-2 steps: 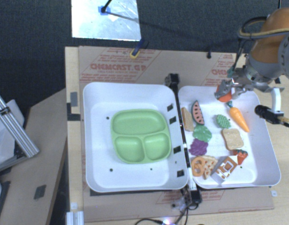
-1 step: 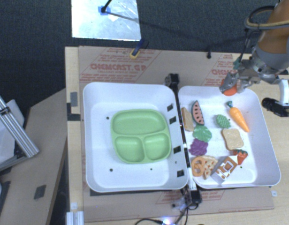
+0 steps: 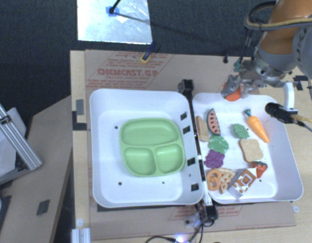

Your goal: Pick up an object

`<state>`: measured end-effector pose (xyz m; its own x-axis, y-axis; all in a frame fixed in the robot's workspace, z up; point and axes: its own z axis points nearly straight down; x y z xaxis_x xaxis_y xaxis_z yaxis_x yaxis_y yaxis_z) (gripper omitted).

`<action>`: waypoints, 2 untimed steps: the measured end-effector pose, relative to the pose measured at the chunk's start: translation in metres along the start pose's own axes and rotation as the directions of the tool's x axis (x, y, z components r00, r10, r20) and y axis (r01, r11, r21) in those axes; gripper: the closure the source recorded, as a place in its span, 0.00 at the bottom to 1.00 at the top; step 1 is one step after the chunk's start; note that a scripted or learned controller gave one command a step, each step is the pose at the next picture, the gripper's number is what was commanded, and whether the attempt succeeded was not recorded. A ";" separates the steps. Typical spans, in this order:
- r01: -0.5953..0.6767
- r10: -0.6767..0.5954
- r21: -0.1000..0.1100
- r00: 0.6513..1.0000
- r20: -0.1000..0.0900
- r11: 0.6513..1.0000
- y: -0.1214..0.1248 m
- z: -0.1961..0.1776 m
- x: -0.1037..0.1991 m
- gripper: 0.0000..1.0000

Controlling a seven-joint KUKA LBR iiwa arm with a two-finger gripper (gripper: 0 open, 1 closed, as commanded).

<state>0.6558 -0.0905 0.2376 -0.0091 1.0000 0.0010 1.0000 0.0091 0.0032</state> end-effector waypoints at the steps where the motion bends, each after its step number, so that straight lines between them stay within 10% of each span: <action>1: 0.000 0.000 0.001 1.000 0.000 1.000 0.005 0.013 0.051 1.00; 2: 0.001 -0.001 0.001 1.000 -0.001 1.000 0.008 0.006 0.105 1.00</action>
<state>0.6630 0.0147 0.2318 -0.0100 0.9999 0.0019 0.9999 0.0100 0.0024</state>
